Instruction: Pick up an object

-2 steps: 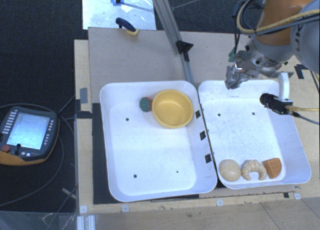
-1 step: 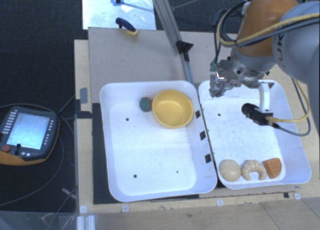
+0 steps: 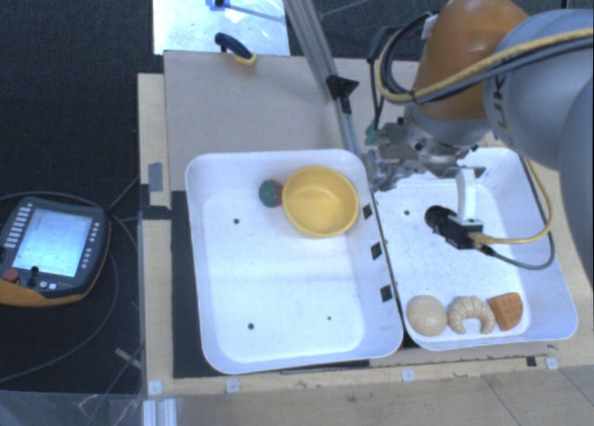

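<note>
- Arm [image 3: 520, 62]: grey with an orange band, reaching in from the right and standing over the upper part of the right bin [image 3: 543, 327].
- Tool [image 3: 394, 174]: low over the upper-left corner of the right bin, close to the wall shared with the left bin [image 3: 278, 341]. Its state cannot be told from this view, and no object can be seen in it.
- Left bin: a yellow bowl [image 3: 320, 201] sits upright near the upper-right corner; a small dark green object [image 3: 270, 193] lies touching the bowl's left side.
- Right bin: three objects lie in a row along the lower edge, namely a pale round object [image 3: 427, 315], a croissant-shaped piece [image 3: 471, 314] and an orange-brown wedge [image 3: 506, 310], each just beside the next.
- A black cylindrical part [image 3: 450, 226] with a yellow cable shows above the middle of the right bin.
- Tabletop [image 3: 251, 109]: brown board behind the bins.
- Handheld control pendant [image 3: 51, 248]: on the dark floor, well to the left.
</note>
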Tool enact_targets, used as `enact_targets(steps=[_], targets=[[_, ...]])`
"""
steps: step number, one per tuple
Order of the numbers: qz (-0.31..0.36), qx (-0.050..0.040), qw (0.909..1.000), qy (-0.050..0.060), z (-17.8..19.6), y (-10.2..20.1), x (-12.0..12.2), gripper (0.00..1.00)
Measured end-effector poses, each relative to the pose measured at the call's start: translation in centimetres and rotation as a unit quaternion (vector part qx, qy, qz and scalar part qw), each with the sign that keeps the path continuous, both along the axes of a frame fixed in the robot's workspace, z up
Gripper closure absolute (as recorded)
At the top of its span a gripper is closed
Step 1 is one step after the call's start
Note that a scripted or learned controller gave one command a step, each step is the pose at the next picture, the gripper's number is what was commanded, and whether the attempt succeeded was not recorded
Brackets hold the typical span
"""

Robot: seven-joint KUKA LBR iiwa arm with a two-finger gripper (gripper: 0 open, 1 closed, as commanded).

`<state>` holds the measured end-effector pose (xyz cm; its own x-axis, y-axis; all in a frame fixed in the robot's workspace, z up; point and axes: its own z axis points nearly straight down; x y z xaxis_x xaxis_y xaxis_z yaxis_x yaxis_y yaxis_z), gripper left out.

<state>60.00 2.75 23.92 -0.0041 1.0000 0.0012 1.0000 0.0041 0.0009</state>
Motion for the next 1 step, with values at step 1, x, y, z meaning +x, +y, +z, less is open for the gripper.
enact_targets(steps=[1], targets=[[0.000,0.0001,1.0000,0.000,0.54,4.78,-1.35,1.00]])
